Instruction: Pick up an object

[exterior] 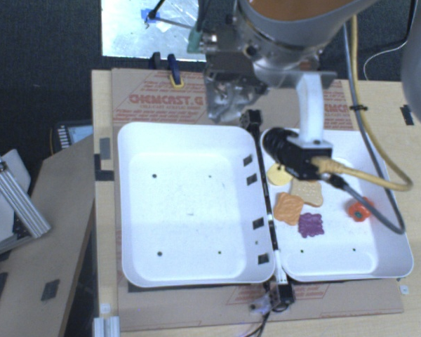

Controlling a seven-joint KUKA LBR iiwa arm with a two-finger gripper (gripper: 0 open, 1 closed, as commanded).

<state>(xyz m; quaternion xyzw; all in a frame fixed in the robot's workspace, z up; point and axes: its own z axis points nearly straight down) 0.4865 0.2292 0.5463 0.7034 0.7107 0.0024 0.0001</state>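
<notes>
Over the far rim of the left bin (189, 216), close to the corner where the two bins meet, the gripper (228, 109) hangs as a blurred metallic mass. Its state cannot be told: the blur hides whether it is spread or pressed together.

The candidate objects all lie in the right bin (379, 258), well apart from the gripper.
- A yellow round piece (279, 175) lies farthest back, near the seam between the bins.
- A tan slice (309, 192) lies just to its right and nearer the camera, seemingly touching it.
- An orange piece (288, 208) lies against the tan slice's near left edge.
- A purple piece (310, 225) lies just beside the orange piece, on its near right.
- A small orange-red item (358, 210) lies alone toward the bin's right side.

Both bins rest on a printed cardboard sheet (161, 98) laid over the counter (98, 111). A blue clamp (174, 67) grips the sheet's far edge.
</notes>
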